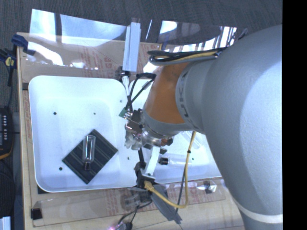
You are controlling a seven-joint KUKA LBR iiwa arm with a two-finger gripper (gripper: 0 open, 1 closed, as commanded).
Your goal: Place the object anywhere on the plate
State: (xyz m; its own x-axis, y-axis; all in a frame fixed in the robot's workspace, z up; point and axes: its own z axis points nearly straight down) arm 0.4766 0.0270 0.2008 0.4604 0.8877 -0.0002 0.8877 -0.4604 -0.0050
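Observation:
A black square ribbed plate [103, 153] lies turned like a diamond in the front part of the left bin [53, 95]. On it rests a clear glass tube [89, 148] with a dark end, lying roughly along the plate's middle. My gripper [139, 140] hangs over the divide between the two bins, just right of the plate and apart from the tube. The wrist and cables hide its tips.
The big grey arm with its orange band [163, 95] covers most of the right bin [201, 169]. A small clear item with a dark end [169, 161] shows in that bin under the wrist. The left bin's far half is bare white floor.

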